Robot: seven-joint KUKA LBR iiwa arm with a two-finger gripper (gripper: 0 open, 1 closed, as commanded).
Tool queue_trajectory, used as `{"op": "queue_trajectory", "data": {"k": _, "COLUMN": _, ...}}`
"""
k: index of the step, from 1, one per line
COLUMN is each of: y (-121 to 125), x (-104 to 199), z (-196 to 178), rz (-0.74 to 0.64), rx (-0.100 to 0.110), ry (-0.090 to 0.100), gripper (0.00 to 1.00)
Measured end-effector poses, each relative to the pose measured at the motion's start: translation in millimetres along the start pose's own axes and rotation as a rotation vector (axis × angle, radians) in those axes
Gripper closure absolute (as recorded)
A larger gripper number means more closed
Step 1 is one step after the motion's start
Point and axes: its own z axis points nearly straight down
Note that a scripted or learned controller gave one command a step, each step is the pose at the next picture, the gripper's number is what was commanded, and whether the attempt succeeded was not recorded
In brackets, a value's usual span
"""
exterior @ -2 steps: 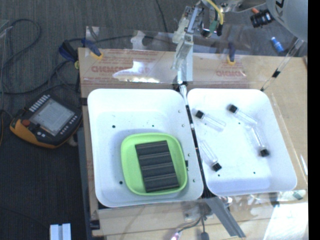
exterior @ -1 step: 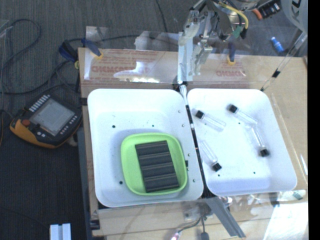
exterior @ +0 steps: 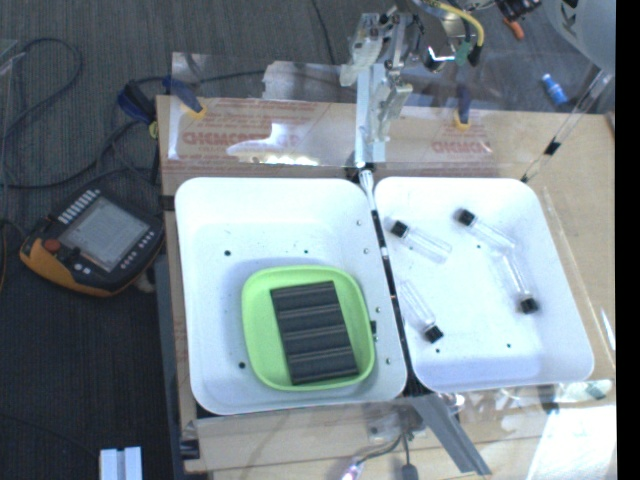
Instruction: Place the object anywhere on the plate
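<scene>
1. Two shallow white bins sit side by side on the tabletop (exterior: 590,168); both look like smooth moulded plastic with rounded corners and raised rims. The left bin (exterior: 205,268) and the right bin (exterior: 560,268) touch along their inner edges.
2. In the left bin lies a light green plate (exterior: 258,313), squarish with rounded corners and a shallow lip, smooth and matte. On it rests a dark grey ribbed block (exterior: 314,332), rectangular, with four raised bars across its top.
3. In the right bin lie four small clear vials with black caps, glassy and cylindrical. One vial (exterior: 418,240) lies near the bin's upper left, a second vial (exterior: 484,228) near the upper middle, a third vial (exterior: 514,280) toward the right, and a fourth vial (exterior: 420,314) at the lower left, near the shared edge.
4. The jaws (exterior: 372,133) hang above the far edge of the bins, over a shiny clear sheet (exterior: 260,138) at the back of the tabletop. They form a slender pale metal assembly pointing down; whether they are apart or together cannot be told, and nothing is seen between them.
5. All four vials lie well apart from the jaws, down in the right bin, and none is on the plate.
6. A grey handheld pendant with an orange edge (exterior: 95,243) lies on the dark carpet to the left.
</scene>
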Motion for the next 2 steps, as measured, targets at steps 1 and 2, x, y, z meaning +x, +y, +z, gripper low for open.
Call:
{"op": "queue_trajectory", "data": {"k": 1, "y": 40.1, "x": -6.6, "z": -0.2, "rz": -0.120, "rx": -0.001, "ry": 0.000, "gripper": 0.00}}
{"op": "queue_trajectory", "data": {"k": 2, "y": 84.8, "x": -13.5, "z": -0.1, "rz": -0.076, "rx": -0.004, "ry": 0.000, "gripper": 0.00}}
